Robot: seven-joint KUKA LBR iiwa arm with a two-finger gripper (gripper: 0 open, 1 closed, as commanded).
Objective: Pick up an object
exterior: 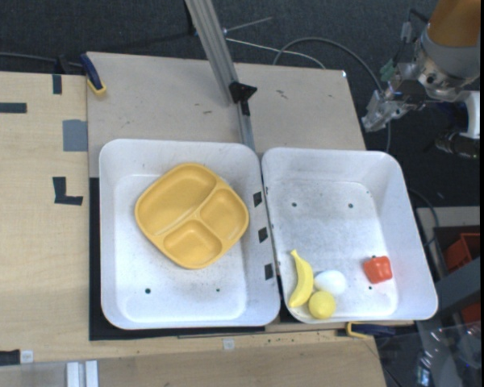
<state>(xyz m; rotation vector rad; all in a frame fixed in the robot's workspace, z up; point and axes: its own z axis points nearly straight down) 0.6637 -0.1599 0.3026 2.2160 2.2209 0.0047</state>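
A yellow three-compartment plate (192,215) lies flat in the left bin, turned at an angle to the walls. In the right bin, near the front wall, a yellow banana (302,278) curves on its side, touching a white egg-shaped ball (331,281) and a yellow lemon (322,304). A small red-orange block (377,269) sits apart toward the right wall.

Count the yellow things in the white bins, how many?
3: a yellow tray in the left bin, a banana and a lemon touching in the right bin's near corner.
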